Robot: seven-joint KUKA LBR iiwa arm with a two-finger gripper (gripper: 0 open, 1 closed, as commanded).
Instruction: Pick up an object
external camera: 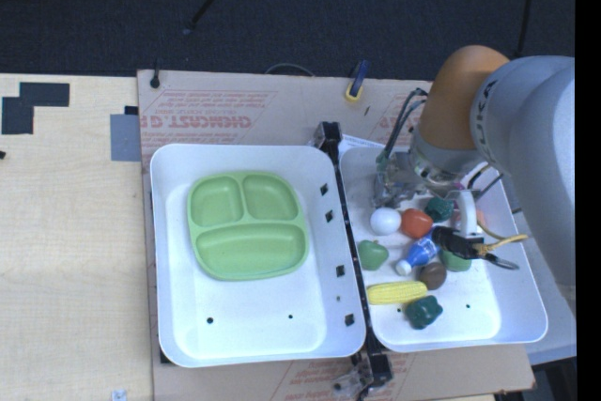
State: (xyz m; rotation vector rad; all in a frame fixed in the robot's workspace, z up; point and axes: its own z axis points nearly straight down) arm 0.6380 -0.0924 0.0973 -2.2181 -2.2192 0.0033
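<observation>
Gripper (392, 194) over toy-filled right bin (512, 319)

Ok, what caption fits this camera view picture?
Robot arm's end effector reaching among toy foods in right bin; green tray in left bin.

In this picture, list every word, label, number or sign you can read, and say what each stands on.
Red print on the cardboard sheet above the left bin: seen upside down and blurred, too unclear to read.
Red print on the cardboard edge below the bins: too small and blurred to read.
Green tray, toys and right bin: no text seen.
</observation>
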